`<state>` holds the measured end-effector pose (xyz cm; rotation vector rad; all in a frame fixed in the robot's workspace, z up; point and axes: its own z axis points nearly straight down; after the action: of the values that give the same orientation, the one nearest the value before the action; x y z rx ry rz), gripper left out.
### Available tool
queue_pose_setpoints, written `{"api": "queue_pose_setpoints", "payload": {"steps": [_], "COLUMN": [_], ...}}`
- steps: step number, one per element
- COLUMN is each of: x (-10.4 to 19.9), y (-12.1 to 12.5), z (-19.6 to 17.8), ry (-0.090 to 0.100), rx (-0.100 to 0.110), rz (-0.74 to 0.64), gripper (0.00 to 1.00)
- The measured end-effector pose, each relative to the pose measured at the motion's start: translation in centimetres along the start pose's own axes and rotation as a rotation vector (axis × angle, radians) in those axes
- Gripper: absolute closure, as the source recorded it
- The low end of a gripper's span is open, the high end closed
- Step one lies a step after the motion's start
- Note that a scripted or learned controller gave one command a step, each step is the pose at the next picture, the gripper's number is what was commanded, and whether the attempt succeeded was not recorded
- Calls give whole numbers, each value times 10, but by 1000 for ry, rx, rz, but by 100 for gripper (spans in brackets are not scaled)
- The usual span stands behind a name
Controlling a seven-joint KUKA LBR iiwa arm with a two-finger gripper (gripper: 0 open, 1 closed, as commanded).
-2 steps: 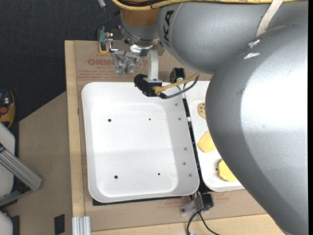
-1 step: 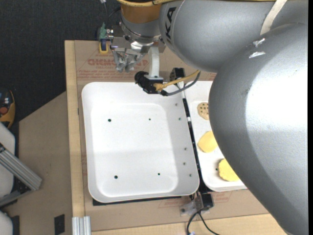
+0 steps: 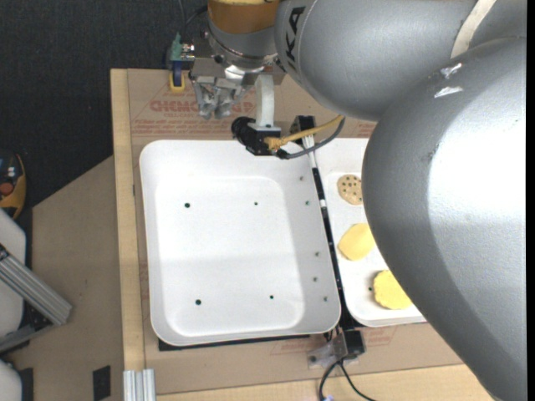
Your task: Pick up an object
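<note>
My end effector (image 3: pixel 216 100) hangs over the counter (image 3: pixel 138 224) behind the left bin (image 3: pixel 159 224). I cannot tell if it is open or closed. A round cookie (image 3: pixel 350 188) and two yellow pieces (image 3: pixel 357 242) lie in the right bin (image 3: pixel 355 153).

Bulky glossy grey arm (image 3: pixel 435 140), orange band (image 3: pixel 238 11) above wrist, black cables, small metallic tool (image 3: pixel 216 100)

Open floor across left bin (image 3: pixel 167 224). Right bin (image 3: pixel 355 312) crowded: cookie (image 3: pixel 350 188), two yellow pieces (image 3: pixel 357 242) (image 3: pixel 389 291), arm (image 3: pixel 443 165) overhead.
</note>
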<state>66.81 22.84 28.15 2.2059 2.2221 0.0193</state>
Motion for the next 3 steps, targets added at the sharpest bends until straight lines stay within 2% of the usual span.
{"api": "queue_pose_setpoints", "payload": {"steps": [1, 2, 3], "x": [0, -3, -2], "y": [1, -1, -1], "z": [-11, -48, -57], "ry": [0, 1, 0], "rx": [-3, 10, 9], "rz": [0, 6, 4], "gripper": [100, 100, 100]}}
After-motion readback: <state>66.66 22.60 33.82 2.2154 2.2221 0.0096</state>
